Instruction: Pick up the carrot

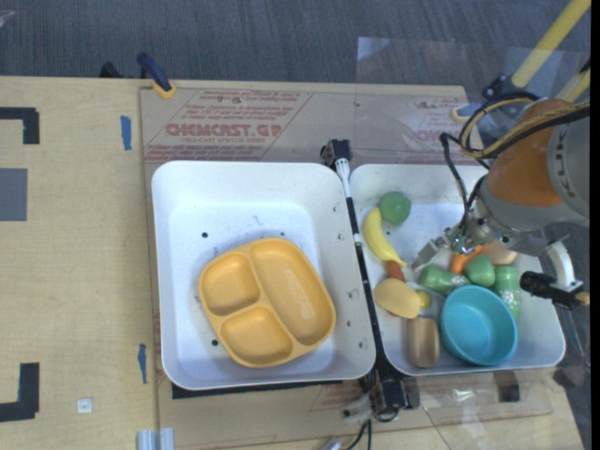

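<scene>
Bins side by side, taken from the far side across to the gripper. Well off to the gripper's left: left bin point(178, 251), with a yellow three-part plate point(267, 300) lying flat in it, slightly askew. Closer in, across the divide: right bin point(427, 190), crowded. Left of the gripper and apart from it: banana point(378, 235), with a green ball point(395, 206) just above its top end. Below and left of the gripper: pale yellow piece point(400, 298), then a brown piece point(423, 340) beneath that. Gripper point(457, 247) low over the clutter near the bin's middle; open or closed, cannot tell (too much metal and cable bunched together there). Carrot point(458, 262) directly under the gripper, only a small orange sliver visible, wedged among green pieces point(481, 272); held or not, cannot tell. Just below the gripper: teal bowl point(478, 324), upright. Up and right of the gripper: arm point(525, 172), orange band and black cables.
</scene>
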You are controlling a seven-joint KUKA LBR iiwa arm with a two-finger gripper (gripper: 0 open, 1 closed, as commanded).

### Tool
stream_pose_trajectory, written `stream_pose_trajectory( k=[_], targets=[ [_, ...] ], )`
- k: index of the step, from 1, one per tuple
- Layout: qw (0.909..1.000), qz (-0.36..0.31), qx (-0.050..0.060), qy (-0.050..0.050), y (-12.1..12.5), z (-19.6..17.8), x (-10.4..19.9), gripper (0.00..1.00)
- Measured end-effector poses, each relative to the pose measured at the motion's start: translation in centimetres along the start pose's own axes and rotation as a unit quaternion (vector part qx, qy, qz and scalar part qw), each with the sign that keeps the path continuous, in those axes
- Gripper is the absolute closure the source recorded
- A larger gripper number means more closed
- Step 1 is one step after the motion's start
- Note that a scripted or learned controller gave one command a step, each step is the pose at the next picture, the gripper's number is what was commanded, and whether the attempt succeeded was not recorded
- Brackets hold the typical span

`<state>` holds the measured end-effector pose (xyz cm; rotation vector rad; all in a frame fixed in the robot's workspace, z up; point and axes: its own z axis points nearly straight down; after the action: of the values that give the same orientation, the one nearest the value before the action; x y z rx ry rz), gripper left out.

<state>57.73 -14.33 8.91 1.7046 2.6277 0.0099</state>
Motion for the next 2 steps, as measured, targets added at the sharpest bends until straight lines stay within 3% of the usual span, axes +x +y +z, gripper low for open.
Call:
stream_pose_trajectory(
  k=[1, 2],
  targets=[
    [1.0000, -0.001, -0.003, -0.004, 0.3, -1.3, -0.2, 1.00],
    [0.9913, 0.131, 0.003, 0.000, 1.8, -10.5, 5.5, 1.00]
  ],
)
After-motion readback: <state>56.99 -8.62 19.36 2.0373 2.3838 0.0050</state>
